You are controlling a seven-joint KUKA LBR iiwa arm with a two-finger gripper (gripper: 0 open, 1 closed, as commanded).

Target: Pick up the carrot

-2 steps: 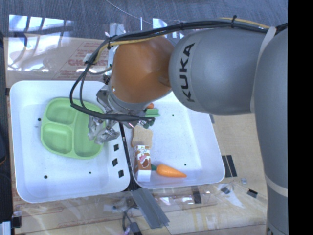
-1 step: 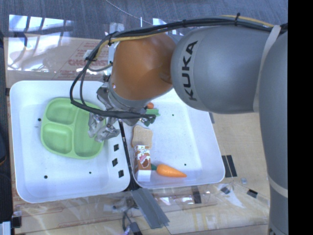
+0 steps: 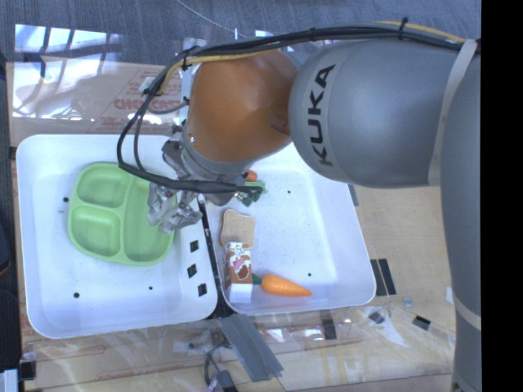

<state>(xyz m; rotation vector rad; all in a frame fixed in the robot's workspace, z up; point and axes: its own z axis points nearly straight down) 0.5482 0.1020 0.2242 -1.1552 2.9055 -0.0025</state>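
Observation:
The carrot [image 3: 283, 286] is orange with a green stub at its left end. It lies flat near the front edge of the right bin [image 3: 327, 219]. My gripper [image 3: 170, 211] hangs over the left bin [image 3: 49, 243], at the right edge of the green divided plate [image 3: 110, 215]. It is well to the left of the carrot and farther back. Its metal fingers point down and nothing shows between them. The orange band and the grey arm cover the back of the right bin.
A slice of toast [image 3: 239, 229] and a small printed carton [image 3: 238, 266] lie just left of the carrot, by the wall between the bins. A second small orange and green item [image 3: 253, 183] peeks out under the wrist. Cables loop above the gripper.

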